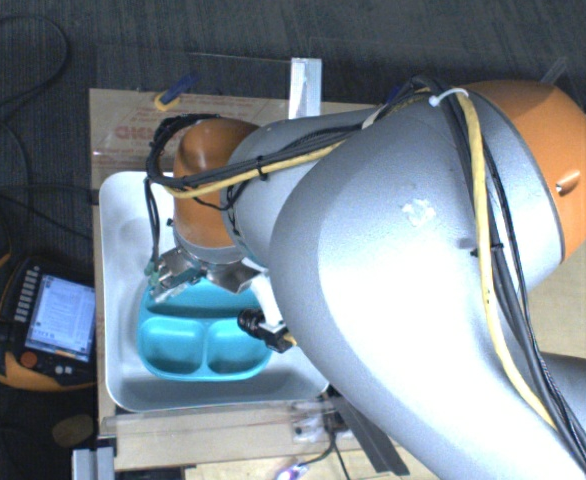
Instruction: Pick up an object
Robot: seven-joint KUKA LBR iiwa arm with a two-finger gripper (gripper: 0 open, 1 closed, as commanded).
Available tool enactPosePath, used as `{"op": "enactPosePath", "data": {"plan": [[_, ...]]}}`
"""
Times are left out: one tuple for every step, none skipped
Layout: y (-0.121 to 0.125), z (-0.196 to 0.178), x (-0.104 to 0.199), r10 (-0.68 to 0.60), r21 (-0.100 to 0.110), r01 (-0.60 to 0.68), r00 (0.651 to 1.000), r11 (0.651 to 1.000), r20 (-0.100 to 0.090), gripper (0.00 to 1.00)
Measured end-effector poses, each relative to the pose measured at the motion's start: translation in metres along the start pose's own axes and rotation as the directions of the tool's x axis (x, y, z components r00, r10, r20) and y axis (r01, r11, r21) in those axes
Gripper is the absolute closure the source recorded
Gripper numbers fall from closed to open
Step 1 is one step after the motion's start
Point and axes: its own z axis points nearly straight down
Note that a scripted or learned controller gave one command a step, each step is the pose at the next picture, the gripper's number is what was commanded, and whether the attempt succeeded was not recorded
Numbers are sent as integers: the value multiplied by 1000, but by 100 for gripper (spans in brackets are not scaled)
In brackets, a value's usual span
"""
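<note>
Off the bench's left edge, a handheld pendant (51, 323) with a lit screen lies on the dark floor, probably parked there to keep it out of the arm's sweep. In the left white bin (123, 218), a blue two-hollow tray (203, 346) lies toward the near edge, open side up, which leaves only its rim easy to pinch. The grey arm (403, 268) crosses from the right and drops its wrist over the bin's middle. The gripper (168, 280) sits at the tray's far-left rim, touching or just above it; whether its fingers are spread or closed, I cannot tell, and nothing visibly sits between them
</note>
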Motion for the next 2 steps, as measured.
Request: {"op": "enactPosePath", "data": {"plan": [[58, 0, -37, 274, 4, -274, 962, 962, -1, 100], [57, -9, -37, 271, 6, -271, 963, 963, 5, 100]]}}
